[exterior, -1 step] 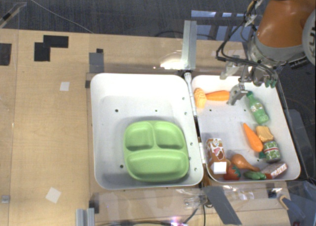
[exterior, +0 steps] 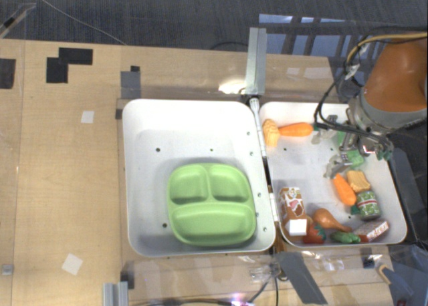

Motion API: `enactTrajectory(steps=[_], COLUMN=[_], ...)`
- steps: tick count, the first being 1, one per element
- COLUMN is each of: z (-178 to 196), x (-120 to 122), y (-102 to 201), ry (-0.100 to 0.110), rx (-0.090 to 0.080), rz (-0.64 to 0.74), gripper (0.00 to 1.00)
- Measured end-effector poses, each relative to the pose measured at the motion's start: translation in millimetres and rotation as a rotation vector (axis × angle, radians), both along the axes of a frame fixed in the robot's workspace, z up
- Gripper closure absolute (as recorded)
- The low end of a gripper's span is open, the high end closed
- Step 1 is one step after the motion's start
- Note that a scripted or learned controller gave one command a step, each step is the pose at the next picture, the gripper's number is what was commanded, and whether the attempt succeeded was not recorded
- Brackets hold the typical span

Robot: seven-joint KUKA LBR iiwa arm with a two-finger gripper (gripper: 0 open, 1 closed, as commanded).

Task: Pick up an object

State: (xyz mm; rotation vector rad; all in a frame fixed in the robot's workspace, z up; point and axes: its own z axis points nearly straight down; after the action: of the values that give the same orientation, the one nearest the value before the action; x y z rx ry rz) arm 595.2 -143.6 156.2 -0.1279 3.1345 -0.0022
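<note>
you can't tell how the gripper [exterior: 343, 162] stands; that small carrot [exterior: 344, 191] looks light, stiff, slick, so pinch its middle.

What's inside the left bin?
A green divided tray lies in the left bin, toward its near side. Its three compartments hold nothing. The bin floor under the tray is covered.

1. I can't make out how the jaws stand; the gripper [exterior: 346, 159] blurs into the small items beneath it.
2. The arm [exterior: 396, 77] is cut off by the right edge.
3. It hides part of the right bin's [exterior: 301, 158] far corner.
4. The items heaped along that bin's near wall overlap; several are too small to name.
</note>
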Motion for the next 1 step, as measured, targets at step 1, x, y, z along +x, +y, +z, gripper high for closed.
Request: enactTrajectory(steps=[1], z=[-66.7], x=[-7.6], y=[-18.8], ry=[-0.011], rx=[0.001], rz=[-0.126], gripper=[0.00])
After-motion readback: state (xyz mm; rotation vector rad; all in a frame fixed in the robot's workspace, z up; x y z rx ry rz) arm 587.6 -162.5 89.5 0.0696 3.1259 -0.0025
